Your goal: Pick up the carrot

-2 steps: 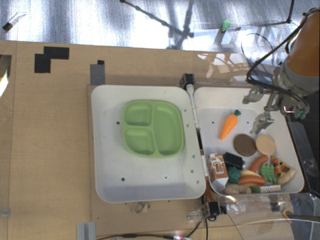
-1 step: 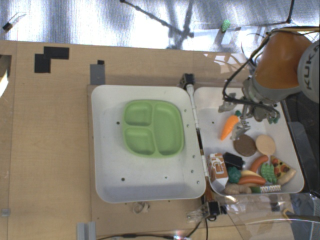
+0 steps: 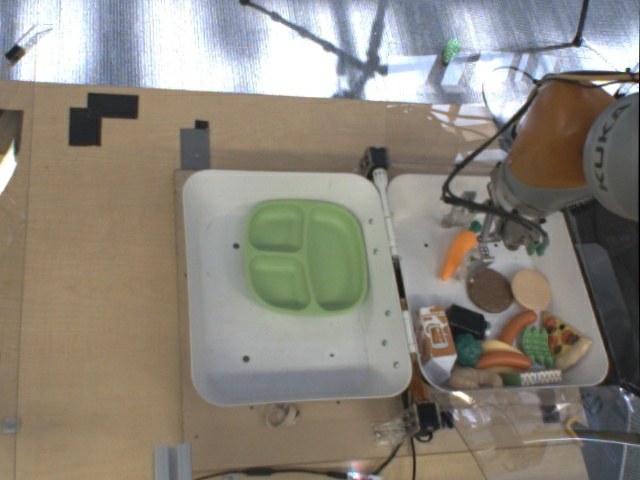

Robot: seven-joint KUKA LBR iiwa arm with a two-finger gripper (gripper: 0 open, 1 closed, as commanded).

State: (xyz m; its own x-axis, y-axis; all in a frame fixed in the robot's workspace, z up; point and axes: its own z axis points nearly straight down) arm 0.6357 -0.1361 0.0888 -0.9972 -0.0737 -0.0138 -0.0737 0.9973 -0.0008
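The carrot [image 3: 459, 253] lies in the right bin [image 3: 420, 203], in its upper part, tilted with the green top toward the upper right and the orange tip down to the left. The end effector [image 3: 490, 236] hangs just beside this green end, maybe touching it, but the carrot is not seen between the fingers — and if the fingers are open or closed, I cannot tell from this view. The arm [image 3: 560, 138] comes in from the right, with the orange band above the wrist and black cables around it. Below the carrot are a brown round disc [image 3: 490, 289] and a pale round disc [image 3: 531, 290], close together. In the lower part of the same bin is a pile of toy food [image 3: 505, 348], with a small carton [image 3: 436, 332], a sausage [image 3: 516, 325] and a pizza slice [image 3: 568, 344]. The left bin [image 3: 210, 298] holds a green plate [image 3: 305, 256] with three compartments, near its middle. Both bins stand side by side on the brown surface [image 3: 90, 298].
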